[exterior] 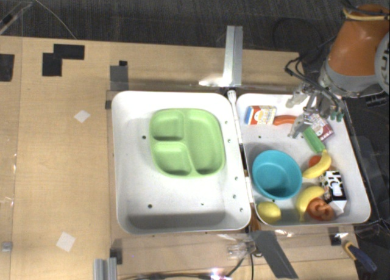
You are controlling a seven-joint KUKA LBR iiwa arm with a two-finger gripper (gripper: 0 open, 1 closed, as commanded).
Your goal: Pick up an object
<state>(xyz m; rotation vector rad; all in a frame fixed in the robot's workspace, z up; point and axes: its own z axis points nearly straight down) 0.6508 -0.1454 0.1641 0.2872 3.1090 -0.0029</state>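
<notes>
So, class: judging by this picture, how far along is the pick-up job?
Done: the two-finger gripper has reached the right white bin. In hand: nothing visible between its fingers. Left: gripping and lifting one item, perhaps the green stick-shaped toy beside it.

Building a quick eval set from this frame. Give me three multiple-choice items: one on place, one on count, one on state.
1. Where does the green divided plastic plate lie?
A. left white bin
B. right white bin
C. on the bench

2. How many yellow bananas lie in the right white bin?
A. none
B. two
C. five

3. How does the blue round bowl sit?
A. upside down
B. on its side
C. upright, opening up

Key: 1 A, the plate is alone in the left bin. 2 B, one beside the bowl, one below it. 3 C, its inside shows.
</notes>
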